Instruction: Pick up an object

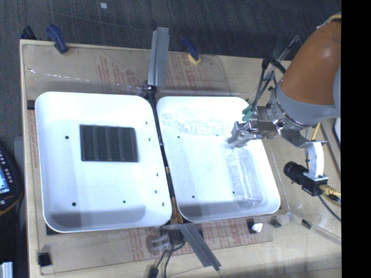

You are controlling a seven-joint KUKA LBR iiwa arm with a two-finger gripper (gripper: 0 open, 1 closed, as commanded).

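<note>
Claw: your gripper sits right of the frame's centre, low over the upper right part of the right bin; how far it stands open you cannot tell, and nothing shows in its grasp.
Arm: the grey and orange arm comes in from the upper right of the frame, leaning over the bin's far right corner, likely so the wrist can reach down on what lies there.
Object: a clear plastic bottle lies on its side along the right wall of the right bin, just below the claw, hard to read against the white floor. Lying flat beside the wall, it probably leaves little room for a finger on that side.
Left bin: the left bin holds a dark ribbed rectangular block, flat, upper left of centre, well apart from the claw.
Judgement: the bottle looks like the nearer target.
</note>
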